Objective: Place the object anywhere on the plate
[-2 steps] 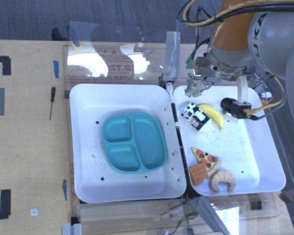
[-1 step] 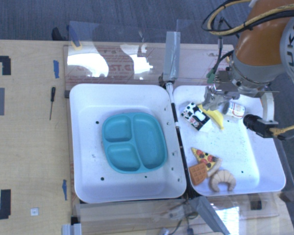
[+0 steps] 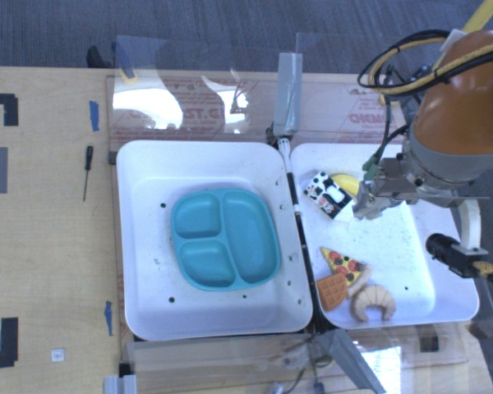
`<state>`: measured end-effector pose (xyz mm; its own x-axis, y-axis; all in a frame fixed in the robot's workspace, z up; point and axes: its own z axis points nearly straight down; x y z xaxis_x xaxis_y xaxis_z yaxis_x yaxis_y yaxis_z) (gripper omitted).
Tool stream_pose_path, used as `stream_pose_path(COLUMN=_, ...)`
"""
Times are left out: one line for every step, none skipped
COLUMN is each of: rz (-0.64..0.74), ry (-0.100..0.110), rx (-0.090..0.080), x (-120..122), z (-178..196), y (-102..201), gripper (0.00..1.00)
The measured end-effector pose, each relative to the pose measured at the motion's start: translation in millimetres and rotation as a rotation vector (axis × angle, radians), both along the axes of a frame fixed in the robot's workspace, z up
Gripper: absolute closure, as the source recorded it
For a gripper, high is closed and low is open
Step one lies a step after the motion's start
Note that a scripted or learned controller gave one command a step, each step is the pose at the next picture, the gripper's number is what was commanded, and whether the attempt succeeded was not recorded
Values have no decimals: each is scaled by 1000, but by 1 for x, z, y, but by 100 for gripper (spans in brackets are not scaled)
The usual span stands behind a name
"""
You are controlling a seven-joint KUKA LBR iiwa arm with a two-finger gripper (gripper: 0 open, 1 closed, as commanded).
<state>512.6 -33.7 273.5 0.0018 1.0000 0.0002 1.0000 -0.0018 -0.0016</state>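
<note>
Glossy smooth plastic: teal plate (image 3: 226,238) and both white bins (image 3: 140,220). Counter (image 3: 41,261) looks like matt pale wood.

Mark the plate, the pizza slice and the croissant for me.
plate (image 3: 227,238): camera view, on the ridge between its compartments.
pizza slice (image 3: 343,262): camera view, on its topped face.
croissant (image 3: 372,301): camera view, on the middle of its curved body.

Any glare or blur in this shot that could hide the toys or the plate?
Camera view: bright glare sits on the clear panel behind the left bin; the blue plate is evenly lit and sharp; the pizza slice and croissant are clear; the gripper looks slightly soft.
</note>
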Motion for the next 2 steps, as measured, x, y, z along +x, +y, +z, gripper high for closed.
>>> stream_pose_path(rz=11, ry=-4, rx=2, x=66, z=30, y=82, gripper=100)
stream_pose_path(rz=-3, ry=4, rx=-2, x=70, z=4, y=31, gripper=100)
